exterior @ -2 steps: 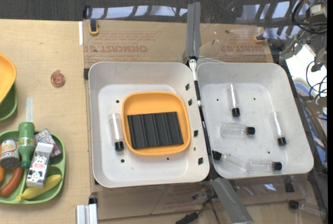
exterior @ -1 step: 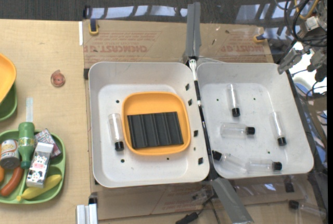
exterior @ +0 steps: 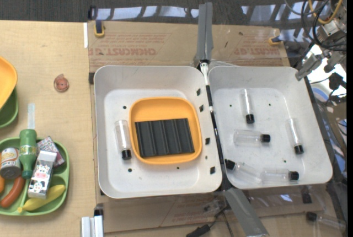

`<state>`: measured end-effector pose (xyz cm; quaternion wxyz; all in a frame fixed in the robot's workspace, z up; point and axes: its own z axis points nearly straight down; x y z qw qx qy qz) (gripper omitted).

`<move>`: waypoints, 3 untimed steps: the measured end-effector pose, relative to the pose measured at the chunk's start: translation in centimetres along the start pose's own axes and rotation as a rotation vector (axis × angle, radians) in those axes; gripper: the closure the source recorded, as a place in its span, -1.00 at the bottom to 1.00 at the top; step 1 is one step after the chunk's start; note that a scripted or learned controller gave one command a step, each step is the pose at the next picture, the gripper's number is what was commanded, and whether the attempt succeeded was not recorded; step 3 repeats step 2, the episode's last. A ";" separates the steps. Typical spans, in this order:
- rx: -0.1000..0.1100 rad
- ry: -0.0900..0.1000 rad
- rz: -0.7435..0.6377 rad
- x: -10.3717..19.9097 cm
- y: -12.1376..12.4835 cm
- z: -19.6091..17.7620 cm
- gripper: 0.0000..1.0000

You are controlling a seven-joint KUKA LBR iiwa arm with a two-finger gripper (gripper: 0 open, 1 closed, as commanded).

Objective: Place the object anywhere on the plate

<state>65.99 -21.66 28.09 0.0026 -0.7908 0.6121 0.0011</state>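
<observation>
Two shallow white plastic bins (exterior: 105, 136) are showing a smooth, faintly glossy finish. The square orange plastic plate (exterior: 164, 108) is looking smooth and softly shiny, while its ribbed black insert (exterior: 164, 138) is looking matt. The clear tubes with black caps (exterior: 246, 106) are glinting like glass or clear plastic. The brown cardboard sheet (exterior: 149, 46) is lying dull and papery on the pale, matt wooden bench top (exterior: 44, 48).

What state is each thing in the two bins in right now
Orange plate: flat in the left bin, bearing only its black ribbed insert.
Vial beside the plate: lying on its side, off the plate.
Right-bin vials: five, all lying on their sides, scattered.
</observation>
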 end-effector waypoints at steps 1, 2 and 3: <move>0.001 0.001 -0.029 -0.5 -0.1 -0.8 -1.00; -0.001 0.000 -0.227 -0.4 -0.1 2.1 -1.00; -0.001 0.000 -0.227 -0.4 -0.1 2.1 -1.00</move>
